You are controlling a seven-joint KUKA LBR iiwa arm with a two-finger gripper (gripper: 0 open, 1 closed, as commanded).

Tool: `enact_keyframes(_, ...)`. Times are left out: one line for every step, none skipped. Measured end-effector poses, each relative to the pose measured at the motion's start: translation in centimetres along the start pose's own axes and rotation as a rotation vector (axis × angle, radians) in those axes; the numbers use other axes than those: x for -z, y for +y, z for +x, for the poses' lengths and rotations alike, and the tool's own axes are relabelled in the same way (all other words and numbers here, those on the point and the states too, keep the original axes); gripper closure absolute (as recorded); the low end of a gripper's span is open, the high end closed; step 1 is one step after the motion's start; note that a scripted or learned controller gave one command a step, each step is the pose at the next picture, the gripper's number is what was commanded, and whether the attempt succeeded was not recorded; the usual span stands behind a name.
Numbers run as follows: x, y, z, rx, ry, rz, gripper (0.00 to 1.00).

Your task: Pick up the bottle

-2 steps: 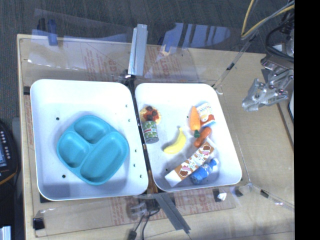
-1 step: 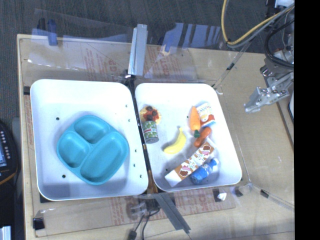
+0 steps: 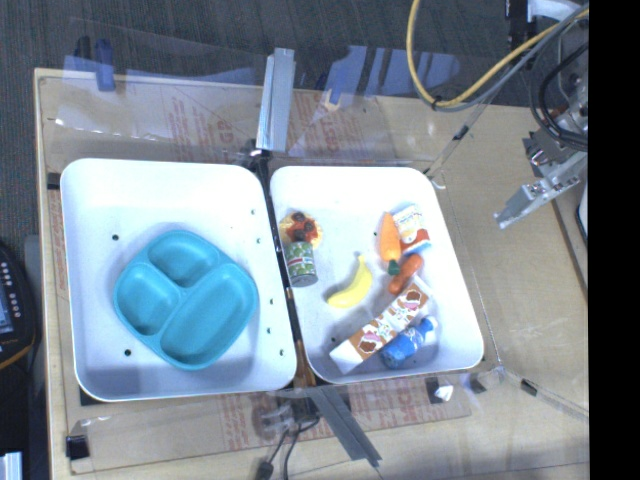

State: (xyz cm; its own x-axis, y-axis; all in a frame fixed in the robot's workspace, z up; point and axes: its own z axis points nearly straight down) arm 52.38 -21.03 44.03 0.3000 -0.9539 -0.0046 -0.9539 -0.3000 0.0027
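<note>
On the surface (image 3: 520, 298): you have two white bins side by side, the left bin (image 3: 90, 198) and the right bin (image 3: 340, 193), their inner walls touching.
Left bin: you see one blue divided plate (image 3: 187, 297) with three compartments, lying flat near the middle.
Bottle (image 3: 410, 345): look in the right bin's near right corner for a small blue bottle lying on its side, touching the long box.
Long box (image 3: 381, 329): a white printed carton lies slantwise, just left of the bottle.
Banana (image 3: 351, 284): a yellow toy banana lies near the middle of the right bin.
Can (image 3: 300, 263): a small green can stands by the right bin's left wall, with a dark red and yellow item (image 3: 299, 229) just behind it.
Right side items: an orange piece (image 3: 387, 236), a small white carton (image 3: 409, 222) and a red piece (image 3: 405, 271) cluster together.
Arm (image 3: 545, 173): you can see grey metal parts at the right edge, well apart from both bins.
Gripper: you cannot tell its state.
</note>
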Motion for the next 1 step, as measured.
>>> enact_keyframes(-0.13,0.4,-0.96,0.35,-0.005,-0.003,1.0)
